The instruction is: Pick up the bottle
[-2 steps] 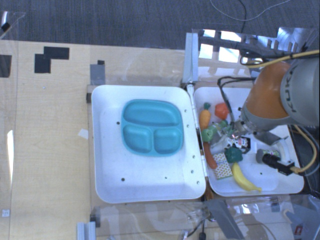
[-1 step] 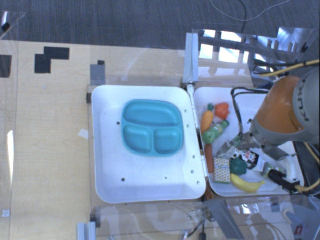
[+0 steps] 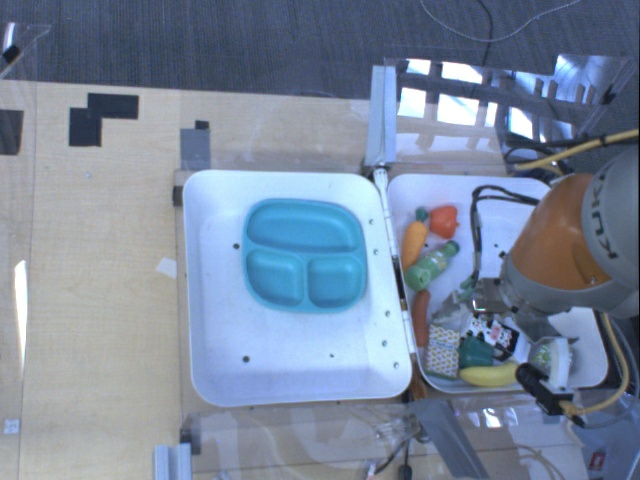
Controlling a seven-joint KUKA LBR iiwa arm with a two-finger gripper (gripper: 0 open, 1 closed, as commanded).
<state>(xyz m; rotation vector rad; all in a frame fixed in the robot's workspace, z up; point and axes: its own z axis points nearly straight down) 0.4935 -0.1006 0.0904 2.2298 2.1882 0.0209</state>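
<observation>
Bottle [image 3: 432, 265] — green, clear neck — lay on its side in the right bin [image 3: 590, 363], at about 10 o'clock from the bin's centre, cap end pointing toward 2 o'clock. A carrot [image 3: 414, 243] lay just beside it at 11 o'clock, with a red pepper-like piece [image 3: 443, 218] at 12 o'clock of it and a brown sausage-like piece [image 3: 421, 317] at 6 o'clock.

The end effector [image 3: 478, 320] hung low over the bin at roughly 5 o'clock from the bottle, apart from it, above a cluster of small items near a banana [image 3: 489, 375]. Its opening could not be told; the wrist hid it.

Left bin [image 3: 215, 298] carried a blue divided tray [image 3: 304, 254].

Risks, as judged:
- Descent at this spot would likely catch the clutter, not the bottle.
- The bottle's round body could roll or squirt out of a pinch — especially toward the carrot.
- Tight neighbours could be grabbed along with it.
</observation>
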